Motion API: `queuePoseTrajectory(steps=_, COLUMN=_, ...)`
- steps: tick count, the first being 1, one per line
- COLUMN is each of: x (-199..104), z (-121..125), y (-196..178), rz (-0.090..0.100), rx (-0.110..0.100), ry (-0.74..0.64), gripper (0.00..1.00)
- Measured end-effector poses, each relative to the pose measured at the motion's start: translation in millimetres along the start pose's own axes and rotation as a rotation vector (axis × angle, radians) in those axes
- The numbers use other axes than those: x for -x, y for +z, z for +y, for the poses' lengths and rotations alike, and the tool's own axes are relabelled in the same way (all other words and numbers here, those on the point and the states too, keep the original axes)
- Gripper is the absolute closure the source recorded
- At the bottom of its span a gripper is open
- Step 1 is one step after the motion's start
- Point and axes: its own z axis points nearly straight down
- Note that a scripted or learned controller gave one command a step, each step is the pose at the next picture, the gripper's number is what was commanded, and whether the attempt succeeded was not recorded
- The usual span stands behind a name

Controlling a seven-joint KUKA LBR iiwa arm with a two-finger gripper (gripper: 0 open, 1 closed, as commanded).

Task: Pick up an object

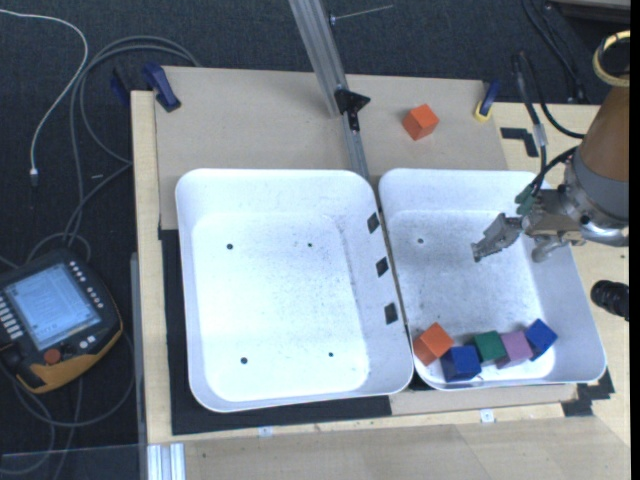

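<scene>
Nearest the camera, along the front wall of the right bin point(575, 298), five small blocks sit in a loose row: an orange block point(433, 342) at the left end, a dark blue block point(461, 362) just beside it and slightly forward, then a green block point(489, 347), a pale purple block point(515, 346) and another blue block point(540, 337) at the right end. Neighbours in the row touch or nearly touch (the exact contact between some of them is hard to make out). The left bin point(200, 268) lies alongside, its speckled floor bare.

Further back, above the middle of the right bin, the jaws point(518, 238) hang from the arm that comes in from the right. The two fingers are spread apart, one pointing toward the left and lower, the other nearer the wrist, and nothing sits between them. They are well apart from the row of blocks, over bare bin floor.

Beyond the bins, on the tan counter point(250, 118), a lone orange cube point(421, 121) rests near the back edge, with a slanted metal rail point(318, 38) just to its left. A blue clamp point(160, 86) grips the far left corner of the counter. Off the counter at the left, a teach pendant point(50, 313) lies on the dark floor.
</scene>
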Motion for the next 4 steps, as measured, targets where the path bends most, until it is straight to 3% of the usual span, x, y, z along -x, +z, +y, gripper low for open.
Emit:
queuePoseTrajectory(steps=1, x=-86.7, z=1.6, y=72.2, rz=0.005, rx=-0.010, ry=-0.008, gripper=0.00)
queuePoseTrajectory(steps=2, x=-36.4, z=38.4, y=68.3, rz=-0.003, rx=0.003, ry=0.004, gripper=0.00)
queuePoseTrajectory(steps=3, x=-39.6, z=38.3, y=57.3, rz=-0.001, rx=0.005, ry=0.000, gripper=1.00)
queuePoseTrajectory(steps=4, x=-98.2, z=77.8, y=64.4, rz=0.002, rx=0.002, ry=-0.007, gripper=1.00)
